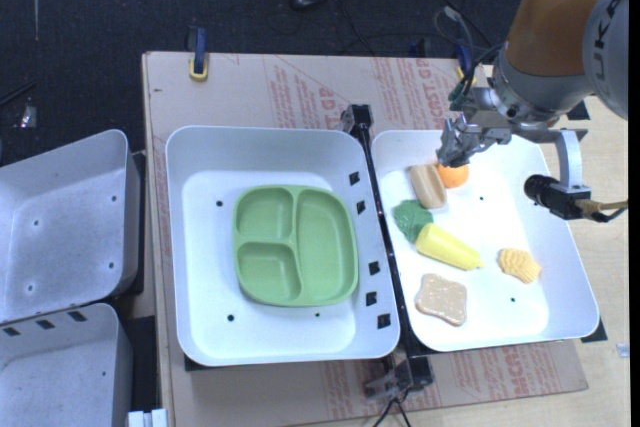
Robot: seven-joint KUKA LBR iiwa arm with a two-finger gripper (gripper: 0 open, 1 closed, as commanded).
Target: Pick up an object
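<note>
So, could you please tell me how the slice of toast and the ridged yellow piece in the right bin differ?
The slice of toast is pale tan with a darker crust edge; the ridged yellow piece is a warmer orange-yellow. The toast is larger and squarish, the ridged piece smaller and shell-like. The toast lies nearer the bin's front edge. Both lie flat in the right bin, away from the pincer.

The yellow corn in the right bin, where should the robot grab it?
Best grab the corn across its narrow middle, coming straight down from above. It lies flat and slanted, long and slim, so fingers likely fit either side. Its green leafy end sits near the bread roll, so the middle looks freer.
</note>
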